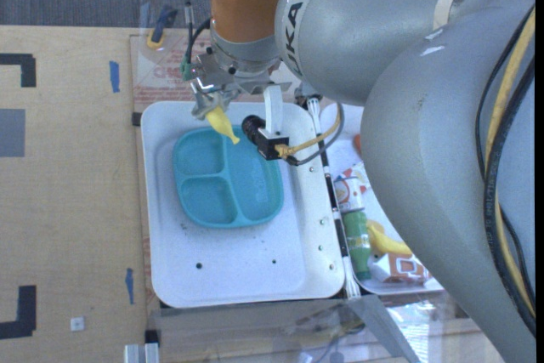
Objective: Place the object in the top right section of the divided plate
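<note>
Bright, even light; soft shadows, slightly blurred throughout.

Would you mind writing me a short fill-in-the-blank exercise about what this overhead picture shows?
1. The divided plate is ____ in colour.
2. The plate lies in the ____ of the two white bins in the camera view.
3. The small object at the gripper, over the plate's top edge, is ____ in colour.
4. The plate is divided into ____ sections.

Missing words: blue; left; yellow; three
</note>
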Robot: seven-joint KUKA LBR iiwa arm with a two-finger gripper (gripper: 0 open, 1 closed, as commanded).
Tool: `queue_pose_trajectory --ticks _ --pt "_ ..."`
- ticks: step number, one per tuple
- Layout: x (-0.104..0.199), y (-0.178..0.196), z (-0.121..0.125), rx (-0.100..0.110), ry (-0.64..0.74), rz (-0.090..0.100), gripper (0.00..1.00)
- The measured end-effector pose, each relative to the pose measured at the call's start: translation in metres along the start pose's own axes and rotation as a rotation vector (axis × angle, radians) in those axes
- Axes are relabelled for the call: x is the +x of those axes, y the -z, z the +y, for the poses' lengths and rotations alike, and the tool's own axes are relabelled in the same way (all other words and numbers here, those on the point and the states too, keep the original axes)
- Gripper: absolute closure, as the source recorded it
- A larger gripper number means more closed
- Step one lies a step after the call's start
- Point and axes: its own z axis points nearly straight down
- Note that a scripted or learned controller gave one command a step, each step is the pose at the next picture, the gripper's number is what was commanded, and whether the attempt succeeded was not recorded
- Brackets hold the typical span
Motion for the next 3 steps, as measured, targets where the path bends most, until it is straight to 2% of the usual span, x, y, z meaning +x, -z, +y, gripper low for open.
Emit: queue_pose_trajectory --ticks 1,2,3 --pt "0.0 0.0 0.0 0.0 0.0 0.001 0.0" --pt "0.0 0.011 0.001 -0.005 -0.001 0.002 1.0" --pt "0.0 0.022 0.002 -0.009 -0.002 0.004 1.0"
